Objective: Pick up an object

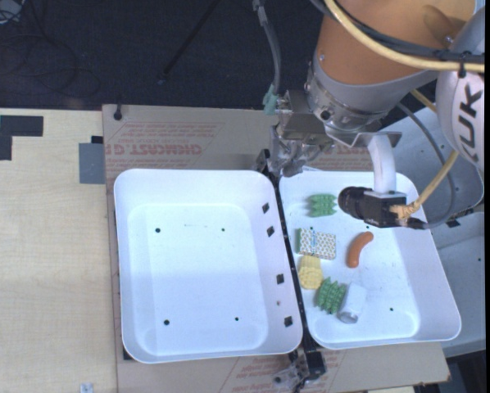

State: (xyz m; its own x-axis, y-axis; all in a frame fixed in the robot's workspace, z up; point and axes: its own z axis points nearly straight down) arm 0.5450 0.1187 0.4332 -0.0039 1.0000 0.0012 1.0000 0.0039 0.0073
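The table (48, 244) carries a brown cardboard sheet (188, 133), and on that sit two white bins. The grey arm (376, 47), orange-banded, comes in from the view's right and slopes down to the hand (288, 158), which hangs over the far rim of the bins, about where the two meet. I cannot tell whether the hand is released or clenched, and I see nothing held in it.

The left bin (196, 285) spreads to one side of the hand and the right bin (417, 301) to the other. Every candidate lies in the right one, on the camera's side of the hand.

- **Patterned packet** (316, 242): the broadest of them. It lies flat, so it is probably light but awkward to get under.
- **White cylinder** (352, 303): farthest from the hand, touching a green spiky toy (330, 294). It looks smooth and may roll.
- **Orange sausage-shaped piece** (360, 249): it lies by itself, likely light and slightly yielding, and is best pinched across its middle.
- **Yellow piece** (310, 272): it sits just beyond the packet from the hand.
- **Small green toy** (320, 205): nearest the hand and apart from its neighbours. It seems light and knobbly enough to grip across its narrow width.

To reach it, the hand would have to shift out over the right bin and come down.
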